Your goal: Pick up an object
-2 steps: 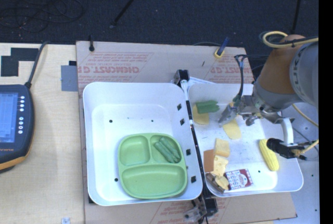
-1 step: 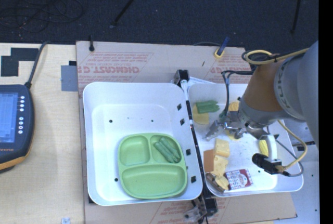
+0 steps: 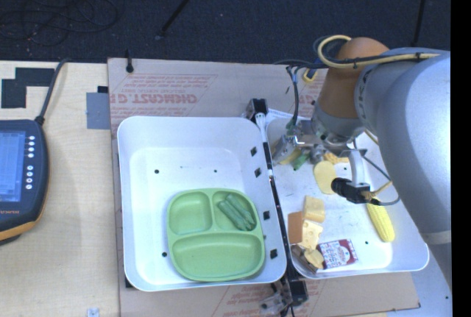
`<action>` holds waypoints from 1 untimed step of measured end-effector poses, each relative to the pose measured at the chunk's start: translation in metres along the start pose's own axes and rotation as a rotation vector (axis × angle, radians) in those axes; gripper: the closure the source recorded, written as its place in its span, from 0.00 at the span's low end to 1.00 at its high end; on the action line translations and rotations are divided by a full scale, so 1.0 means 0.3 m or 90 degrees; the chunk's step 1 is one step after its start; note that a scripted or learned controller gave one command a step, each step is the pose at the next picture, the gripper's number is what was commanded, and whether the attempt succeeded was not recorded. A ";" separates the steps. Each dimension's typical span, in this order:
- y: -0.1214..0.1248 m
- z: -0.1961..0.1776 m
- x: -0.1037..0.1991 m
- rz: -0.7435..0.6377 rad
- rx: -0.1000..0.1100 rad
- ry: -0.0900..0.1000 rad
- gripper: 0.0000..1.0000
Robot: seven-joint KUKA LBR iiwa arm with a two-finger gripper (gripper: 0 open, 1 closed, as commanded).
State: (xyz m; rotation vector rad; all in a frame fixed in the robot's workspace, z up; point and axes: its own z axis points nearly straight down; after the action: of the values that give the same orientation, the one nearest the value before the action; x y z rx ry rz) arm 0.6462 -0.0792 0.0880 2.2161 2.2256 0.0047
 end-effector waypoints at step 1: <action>-0.090 0.001 -0.280 0.006 0.005 -0.003 0.00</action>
State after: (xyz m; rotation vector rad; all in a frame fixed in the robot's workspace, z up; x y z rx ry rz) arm 0.6194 -0.1632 0.0876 2.2281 2.2160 -0.0090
